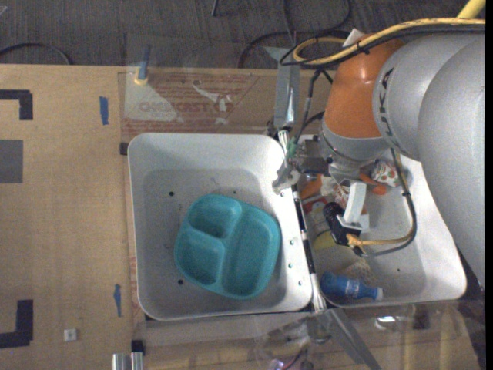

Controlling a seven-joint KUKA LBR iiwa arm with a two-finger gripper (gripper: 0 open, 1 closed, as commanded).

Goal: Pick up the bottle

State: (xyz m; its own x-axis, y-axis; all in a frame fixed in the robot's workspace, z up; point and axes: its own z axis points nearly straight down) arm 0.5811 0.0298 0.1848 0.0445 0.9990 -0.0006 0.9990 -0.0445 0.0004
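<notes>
The wooden surface [62, 230] carries two white bins side by side, with black corner marks and short strips of blue tape [103, 110] toward its left edge. The grey arm [454, 122], with its orange band [354, 102], reaches in from the right and covers much of the right bin [431, 284]. The tool [291, 169] hangs at that bin's upper left corner, right against the wall it shares with the left bin [146, 168]; from this angle I cannot tell how far it is open, and nothing can be seen held in it.

A teal divided plate [227, 245] lies flat in the middle of the left bin. The blue bottle [348, 288] lies on its side in the right bin, close to its lower edge and nearer the lower left corner, well apart from the tool. A small orange thing [312, 185] and a red-and-white thing [383, 174] lie under the arm, too hidden to name.
</notes>
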